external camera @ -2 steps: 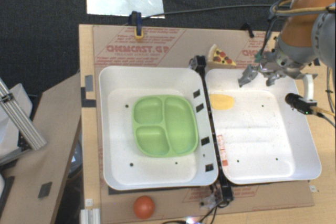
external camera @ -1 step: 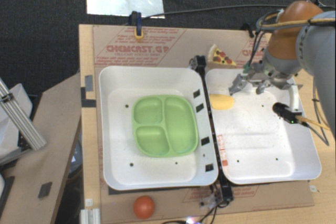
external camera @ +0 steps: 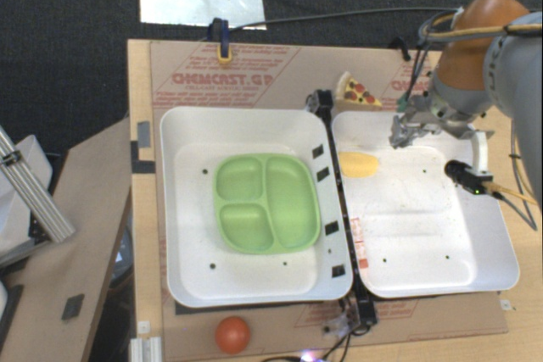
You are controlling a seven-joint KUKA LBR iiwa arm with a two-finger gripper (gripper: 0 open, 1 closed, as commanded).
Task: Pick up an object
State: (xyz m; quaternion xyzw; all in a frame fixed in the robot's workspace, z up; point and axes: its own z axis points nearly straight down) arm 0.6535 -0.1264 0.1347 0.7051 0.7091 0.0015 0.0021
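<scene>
A pale yellow, rounded object lies in the right bin near its upper left corner. My gripper hangs just right of and slightly above that yellow object, over the bin's back part, apart from it. Nothing shows between its fingers. A toy pizza slice rests on the cardboard behind the right bin. A green divided plate sits in the left bin.
A red-orange ball sits on the bench in front of the left bin. A black divider with clips runs between the bins. A clamp holds the cardboard's back edge. Cables trail at the right.
</scene>
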